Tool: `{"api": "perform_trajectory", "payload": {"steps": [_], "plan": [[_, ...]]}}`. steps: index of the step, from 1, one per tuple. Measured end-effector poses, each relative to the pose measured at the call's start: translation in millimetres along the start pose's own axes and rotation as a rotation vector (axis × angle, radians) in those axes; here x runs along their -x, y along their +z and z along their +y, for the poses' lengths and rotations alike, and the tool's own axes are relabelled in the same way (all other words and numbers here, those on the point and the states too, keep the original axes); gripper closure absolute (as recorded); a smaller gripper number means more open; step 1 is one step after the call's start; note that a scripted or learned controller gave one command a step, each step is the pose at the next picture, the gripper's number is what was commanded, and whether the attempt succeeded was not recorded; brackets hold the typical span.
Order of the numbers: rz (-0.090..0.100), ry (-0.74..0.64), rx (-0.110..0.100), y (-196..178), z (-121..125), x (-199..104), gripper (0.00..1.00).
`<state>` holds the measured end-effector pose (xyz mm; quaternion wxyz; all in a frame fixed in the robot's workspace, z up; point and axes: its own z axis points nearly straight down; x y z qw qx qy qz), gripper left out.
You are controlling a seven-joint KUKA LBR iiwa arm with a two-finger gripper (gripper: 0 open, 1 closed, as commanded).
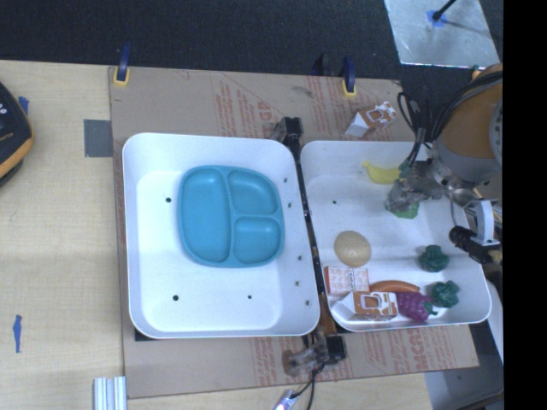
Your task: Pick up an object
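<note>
Since the job is to pick up any one toy, the small green thing (408, 209) under the gripper (402, 199) in the upper right bin (329, 165) looks closest. It seems light and firm, best pinched across its middle. A yellow banana (380, 173) lies just beside it. Whether the claw is gripping, I cannot tell.

Looks like a robotics lab setup: two white bins (137, 229) sitting on a cardboard sheet (214, 101) clamped to a wooden desk (51, 254) with blue clamps (348, 73) at 12 o'clock, and toy food (351, 248) piled around 4 o'clock.
</note>
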<state>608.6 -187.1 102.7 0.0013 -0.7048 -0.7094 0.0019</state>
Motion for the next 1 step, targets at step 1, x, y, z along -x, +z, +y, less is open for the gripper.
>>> {"api": "perform_trajectory", "payload": {"steps": [1], "plan": [[0.001,0.001,0.005,-109.6,18.3,-48.8,1.00]]}}
